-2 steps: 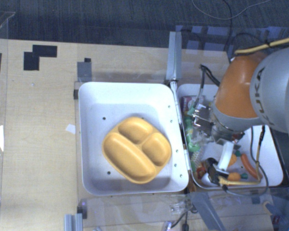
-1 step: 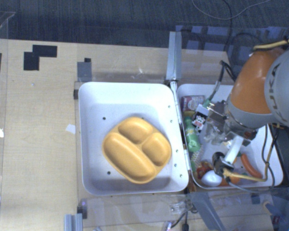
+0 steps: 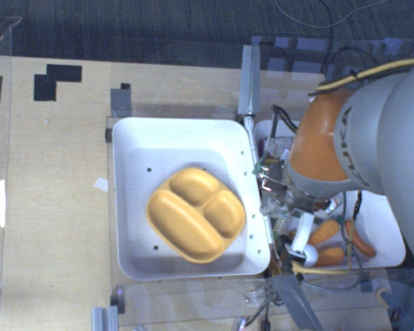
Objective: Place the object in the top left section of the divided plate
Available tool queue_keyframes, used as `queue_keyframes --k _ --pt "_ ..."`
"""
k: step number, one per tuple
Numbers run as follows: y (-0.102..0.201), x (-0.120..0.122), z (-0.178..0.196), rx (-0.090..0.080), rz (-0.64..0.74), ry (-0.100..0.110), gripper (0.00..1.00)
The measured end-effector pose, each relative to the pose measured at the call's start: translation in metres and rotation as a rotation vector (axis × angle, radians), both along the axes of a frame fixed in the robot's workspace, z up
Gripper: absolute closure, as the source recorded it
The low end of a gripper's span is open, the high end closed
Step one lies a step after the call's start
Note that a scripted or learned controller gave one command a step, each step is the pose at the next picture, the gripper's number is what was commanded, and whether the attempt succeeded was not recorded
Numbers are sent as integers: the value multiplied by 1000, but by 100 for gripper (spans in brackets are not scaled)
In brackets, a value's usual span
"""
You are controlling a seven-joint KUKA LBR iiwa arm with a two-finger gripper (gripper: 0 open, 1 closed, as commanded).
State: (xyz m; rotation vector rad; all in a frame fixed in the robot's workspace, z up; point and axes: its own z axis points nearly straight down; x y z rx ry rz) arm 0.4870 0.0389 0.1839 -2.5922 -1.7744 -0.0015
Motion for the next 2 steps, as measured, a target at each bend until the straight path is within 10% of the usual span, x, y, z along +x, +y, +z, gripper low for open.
queue_keyframes --k 1,2 --pt "40 0 0 0 344 0 100" --pt "5 1 19 -1 169 -4 100"
